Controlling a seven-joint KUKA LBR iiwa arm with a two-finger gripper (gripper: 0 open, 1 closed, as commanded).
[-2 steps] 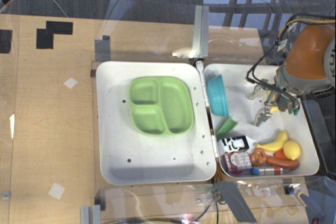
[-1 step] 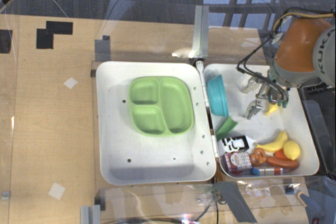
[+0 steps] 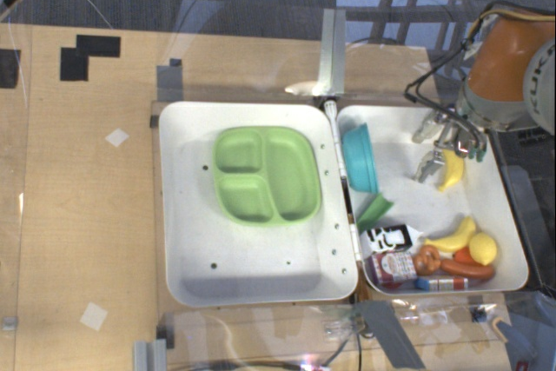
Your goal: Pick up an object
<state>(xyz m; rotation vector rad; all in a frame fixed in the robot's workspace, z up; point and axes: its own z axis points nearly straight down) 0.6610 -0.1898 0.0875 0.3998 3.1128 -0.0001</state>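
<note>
My gripper (image 3: pixel 424 150) hangs over the upper part of the right bin (image 3: pixel 508 226), reaching in from the right below the orange wrist band. Its two silver fingers (image 3: pixel 425 168) stand apart, so it is open with nothing between them. A small yellow banana-shaped piece (image 3: pixel 452 172) lies on the bin floor just right of the lower finger, touching or nearly touching it. A pile sits in the bin's near corner: another banana (image 3: pixel 455 237), a yellow lemon (image 3: pixel 483 249), a red sausage (image 3: pixel 462 270) and a red-labelled bottle (image 3: pixel 393 266).
A blue bowl (image 3: pixel 359 157) leans on edge against the right bin's left wall, with a green wedge (image 3: pixel 375 209) and a black-and-white card (image 3: pixel 388 235) below it. A green divided plate (image 3: pixel 265 175) lies in the left bin (image 3: pixel 187 265).
</note>
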